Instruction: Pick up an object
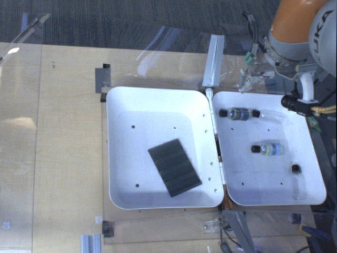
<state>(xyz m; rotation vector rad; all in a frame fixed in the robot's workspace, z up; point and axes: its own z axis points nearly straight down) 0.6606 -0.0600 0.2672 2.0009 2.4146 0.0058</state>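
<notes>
Currently we log a dark ribbed pad (175,167) in the left bin (121,141); right bin (310,162) holds two clear bottles (239,114) (267,149), floor between them open. Jaws above its far rim, state unclear.

Even bright overhead light, soft shadows, slight blur.

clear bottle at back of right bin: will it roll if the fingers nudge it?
Probably. The clear bottle lies on its side on the smooth right bin floor, so a nudge across its length would likely roll it. Looks small, see-through, likely light; its rounded surface may slip.
</notes>
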